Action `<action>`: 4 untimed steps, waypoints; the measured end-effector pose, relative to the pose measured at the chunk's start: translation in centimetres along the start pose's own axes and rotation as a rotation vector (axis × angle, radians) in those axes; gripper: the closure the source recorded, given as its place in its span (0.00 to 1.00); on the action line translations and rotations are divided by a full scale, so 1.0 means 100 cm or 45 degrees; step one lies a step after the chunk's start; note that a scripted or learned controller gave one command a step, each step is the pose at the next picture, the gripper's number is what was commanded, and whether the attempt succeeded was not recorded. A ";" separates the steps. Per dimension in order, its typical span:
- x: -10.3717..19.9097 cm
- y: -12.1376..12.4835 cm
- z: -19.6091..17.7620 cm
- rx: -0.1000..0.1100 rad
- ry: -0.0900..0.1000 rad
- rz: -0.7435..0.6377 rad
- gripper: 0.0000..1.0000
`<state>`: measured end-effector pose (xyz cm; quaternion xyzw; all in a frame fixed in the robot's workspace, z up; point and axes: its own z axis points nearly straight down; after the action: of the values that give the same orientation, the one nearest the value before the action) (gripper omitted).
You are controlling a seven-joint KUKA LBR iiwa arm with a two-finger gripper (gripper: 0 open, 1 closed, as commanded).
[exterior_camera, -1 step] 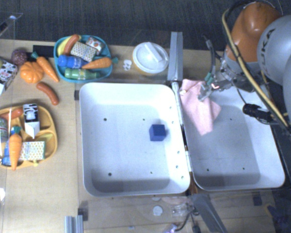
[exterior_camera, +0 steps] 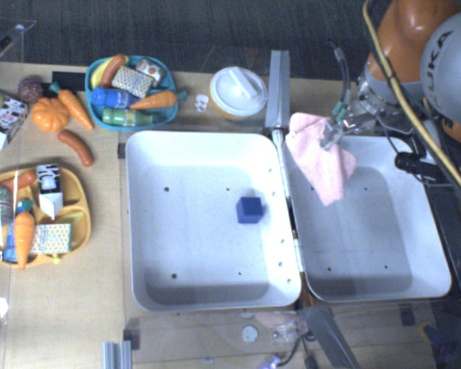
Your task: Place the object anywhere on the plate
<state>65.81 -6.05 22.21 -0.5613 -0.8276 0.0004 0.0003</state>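
Blue cube (exterior_camera: 250,209) in left bin (exterior_camera: 146,275), pink cloth (exterior_camera: 320,162) over right bin (exterior_camera: 438,275)

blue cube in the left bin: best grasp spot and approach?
Take the blue cube across two opposite flat side faces, coming straight down from above. It sits flat on the left bin floor, well away from the walls, so a top-down pinch looks unobstructed.

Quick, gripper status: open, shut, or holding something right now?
Gripper: shut on the pink cloth, which hangs from its jaws over the right bin.
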 end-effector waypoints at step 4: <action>0.181 -0.044 0.007 -0.002 0.003 -1.519 1.00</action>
<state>55.02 9.17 21.53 0.0007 -1.0000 -0.0009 0.0010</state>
